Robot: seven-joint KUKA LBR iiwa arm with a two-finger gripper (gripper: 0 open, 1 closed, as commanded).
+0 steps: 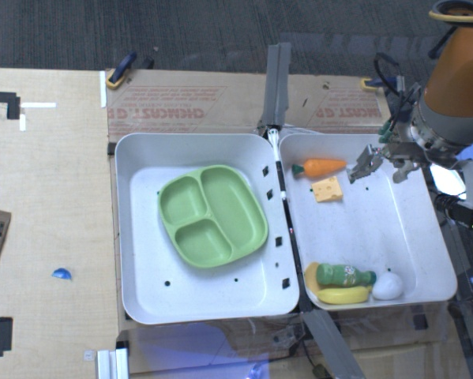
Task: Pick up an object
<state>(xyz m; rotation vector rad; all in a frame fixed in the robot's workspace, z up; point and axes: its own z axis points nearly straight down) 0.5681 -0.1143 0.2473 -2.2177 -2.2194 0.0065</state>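
The right bin (410, 227) holds an orange carrot (324, 166) and a yellow cheese wedge (327, 189) near its far left corner. At its near edge lie a green bottle (344, 275), a yellow banana (344, 294) and a white egg-like ball (388, 287). My gripper (381, 169) hangs over the far part of the right bin, just right of the carrot and the cheese. It is open, with nothing between its fingers (362, 166).
A green divided plate (212, 215) lies in the left bin (141, 275). A grey divider post (277, 85) stands behind the gap between the bins. Cardboard (189, 101) lines the back. A blue clip (122, 67) sits at the cardboard's far left corner.
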